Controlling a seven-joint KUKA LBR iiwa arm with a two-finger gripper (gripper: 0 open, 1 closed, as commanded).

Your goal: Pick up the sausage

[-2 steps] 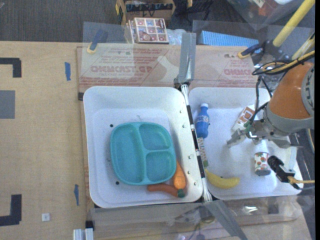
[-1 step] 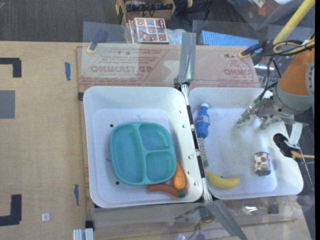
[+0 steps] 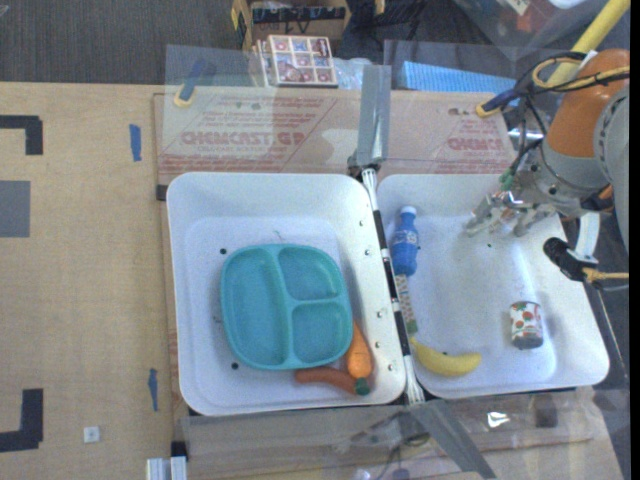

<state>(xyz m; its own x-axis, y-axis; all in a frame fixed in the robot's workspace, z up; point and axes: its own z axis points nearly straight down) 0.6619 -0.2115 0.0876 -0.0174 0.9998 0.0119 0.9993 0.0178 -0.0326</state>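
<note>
My two-finger metal gripper (image 3: 497,218) hangs over right bin, fingers apart, nothing btwn them; thin reddish-brown sausage (image 3: 322,377) lies in left bin by teal divided plate (image 3: 286,306), touching orange carrot (image 3: 360,354); prob light, smooth, slippery; pinch mid-length, across width.

Red lettering reading "CHEMCAST GP" runs across the clear protective sheet (image 3: 262,133) behind the left bin; a matching red word, only partly legible, stands on the sheet (image 3: 470,140) behind the right bin. The blue bottle (image 3: 404,240) and the small can (image 3: 525,324) carry labels too small to read.
</note>
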